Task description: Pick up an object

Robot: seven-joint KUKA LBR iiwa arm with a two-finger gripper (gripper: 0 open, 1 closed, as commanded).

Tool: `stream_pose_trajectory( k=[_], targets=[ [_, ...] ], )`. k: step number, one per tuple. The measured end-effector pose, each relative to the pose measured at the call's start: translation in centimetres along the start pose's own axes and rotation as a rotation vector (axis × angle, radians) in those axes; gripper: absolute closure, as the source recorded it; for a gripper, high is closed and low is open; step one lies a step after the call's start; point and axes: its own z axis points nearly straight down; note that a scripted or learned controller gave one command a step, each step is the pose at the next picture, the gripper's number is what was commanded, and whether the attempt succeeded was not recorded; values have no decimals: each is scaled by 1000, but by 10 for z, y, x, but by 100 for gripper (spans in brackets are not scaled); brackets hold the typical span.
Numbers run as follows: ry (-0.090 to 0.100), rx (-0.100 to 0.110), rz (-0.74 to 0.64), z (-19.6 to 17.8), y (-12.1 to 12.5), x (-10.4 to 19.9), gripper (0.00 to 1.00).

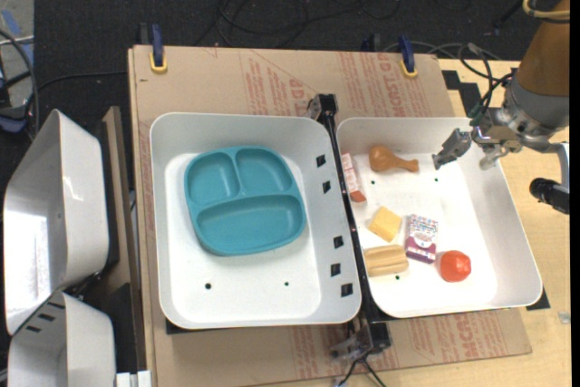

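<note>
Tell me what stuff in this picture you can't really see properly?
- The pincer in the camera view: too small and blurry to make out clearly.
- The small carton in the right bin: its print is too small to read.
- The red and white packet: it lies along the bin's left wall, too small to identify.
- The arm: cut off by the right edge.

Two shallow white plastic bins sit side by side: the left bin (172, 222) and the right bin (507, 222). The left one holds one teal plastic plate with three compartments (244, 199). The right one holds six small items: one tan toy drumstick (391, 160), one red-and-white flat packet (351, 178), one pale yellow cheese-like wedge (385, 223), one purple-and-white small carton (420, 237), one tan hot-dog bun (385, 260), and one red round tomato-like toy (455, 266).
</note>
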Motion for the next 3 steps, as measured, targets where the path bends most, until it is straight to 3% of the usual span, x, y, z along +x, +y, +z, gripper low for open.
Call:
stream_pose_trajectory(
  k=[1, 3],
  targets=[
    [-3, -14, -3, -9, 3, 1, 0],
    [-3, -12, -6, 88, 10, 4, 0]
  ],
)
